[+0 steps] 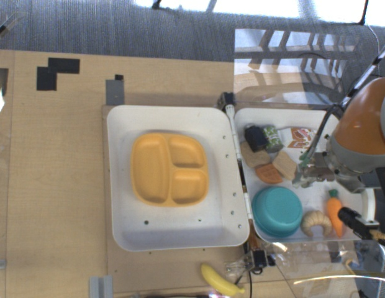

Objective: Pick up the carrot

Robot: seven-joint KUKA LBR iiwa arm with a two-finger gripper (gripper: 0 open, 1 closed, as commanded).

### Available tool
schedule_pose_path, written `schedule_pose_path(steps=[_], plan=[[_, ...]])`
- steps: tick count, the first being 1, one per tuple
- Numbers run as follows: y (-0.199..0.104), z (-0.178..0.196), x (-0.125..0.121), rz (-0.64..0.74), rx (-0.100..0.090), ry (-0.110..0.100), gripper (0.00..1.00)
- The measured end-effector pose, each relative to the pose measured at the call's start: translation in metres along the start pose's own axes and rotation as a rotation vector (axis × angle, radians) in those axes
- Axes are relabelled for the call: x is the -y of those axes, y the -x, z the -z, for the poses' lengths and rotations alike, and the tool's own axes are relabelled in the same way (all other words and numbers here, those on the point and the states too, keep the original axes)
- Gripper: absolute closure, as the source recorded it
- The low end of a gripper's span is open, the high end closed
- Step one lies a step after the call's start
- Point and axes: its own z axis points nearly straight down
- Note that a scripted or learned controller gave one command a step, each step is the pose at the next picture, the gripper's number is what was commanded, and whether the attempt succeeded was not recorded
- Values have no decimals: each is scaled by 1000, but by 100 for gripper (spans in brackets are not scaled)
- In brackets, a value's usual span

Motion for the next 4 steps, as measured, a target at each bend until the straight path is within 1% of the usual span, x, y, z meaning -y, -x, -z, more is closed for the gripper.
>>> schedule_pose_path(steps=[1,2,3,4], plan=[[38,-46,10,355,2,0,100],[91,-44,17,923,5,-2,100],[39,23,14,685,5,4,100],[40,23,15,683,5,2,0]])
